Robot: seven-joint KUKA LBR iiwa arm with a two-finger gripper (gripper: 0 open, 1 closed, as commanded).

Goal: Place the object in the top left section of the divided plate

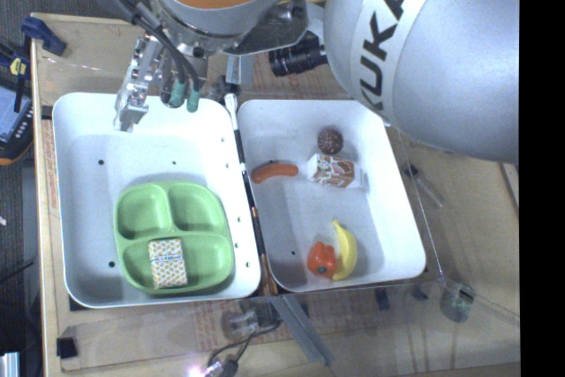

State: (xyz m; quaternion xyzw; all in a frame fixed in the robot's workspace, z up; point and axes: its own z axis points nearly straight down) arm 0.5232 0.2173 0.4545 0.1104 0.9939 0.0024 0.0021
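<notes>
A green divided plate [134,236] lies in the left white bin [75,190]. A small patterned packet [168,263] rests flat in the plate's wide bottom section. The two upper sections, left and right, show bare green. My gripper [131,106] hangs over the far left corner of the left bin, well above and behind the plate, with nothing visible in it. The grey arm with its orange band covers the top of the view.
The right bin [397,216] holds a reddish sausage [274,171], a dark round ball [329,139], a wrapped snack [334,171], a banana [345,248] and an orange-red fruit [321,260]. Cables hang by the gripper. A wall divides the bins.
</notes>
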